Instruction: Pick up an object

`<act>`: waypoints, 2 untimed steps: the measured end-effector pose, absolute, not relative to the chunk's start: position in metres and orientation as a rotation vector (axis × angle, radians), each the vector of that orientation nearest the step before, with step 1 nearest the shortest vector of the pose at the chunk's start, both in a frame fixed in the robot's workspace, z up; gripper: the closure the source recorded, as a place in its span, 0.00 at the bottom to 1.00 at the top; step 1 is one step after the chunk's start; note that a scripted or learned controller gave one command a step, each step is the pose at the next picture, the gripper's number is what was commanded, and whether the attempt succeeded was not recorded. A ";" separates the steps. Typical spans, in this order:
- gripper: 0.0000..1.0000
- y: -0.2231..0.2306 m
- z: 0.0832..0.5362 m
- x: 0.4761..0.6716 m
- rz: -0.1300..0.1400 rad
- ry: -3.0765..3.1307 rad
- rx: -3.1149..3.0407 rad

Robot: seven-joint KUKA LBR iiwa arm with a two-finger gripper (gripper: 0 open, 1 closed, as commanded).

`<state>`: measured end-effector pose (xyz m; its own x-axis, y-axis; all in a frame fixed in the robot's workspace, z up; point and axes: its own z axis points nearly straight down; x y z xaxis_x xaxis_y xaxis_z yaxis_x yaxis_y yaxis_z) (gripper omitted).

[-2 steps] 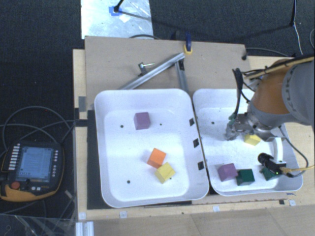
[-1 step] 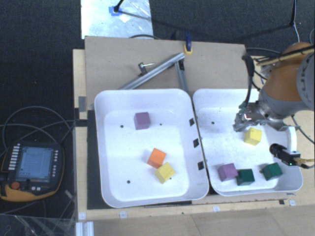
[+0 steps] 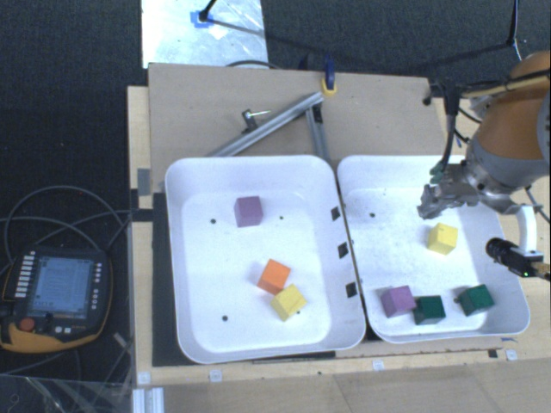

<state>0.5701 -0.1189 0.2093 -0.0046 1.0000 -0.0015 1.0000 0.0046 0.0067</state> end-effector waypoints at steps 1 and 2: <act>1.00 -0.113 0.263 0.564 0.007 2.223 2.210; 1.00 -0.052 0.254 0.583 0.005 2.233 2.208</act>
